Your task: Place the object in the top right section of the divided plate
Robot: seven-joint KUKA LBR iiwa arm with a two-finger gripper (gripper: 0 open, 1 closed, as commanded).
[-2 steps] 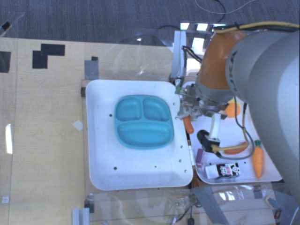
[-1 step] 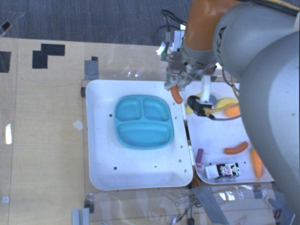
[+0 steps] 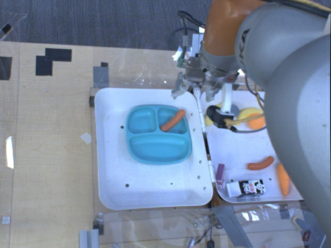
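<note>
Sausage (image 3: 172,121) lying in divided plate's (image 3: 155,151) top right section.
Reaching in from right, gripper (image 3: 194,91) poised above bin divider, fingers spread wide, holding nothing.

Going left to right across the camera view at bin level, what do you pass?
Left white bin → blue divided plate → hot dog in the plate's top right section → divider between the bins → milk carton → second hot dog → carrot.
</note>
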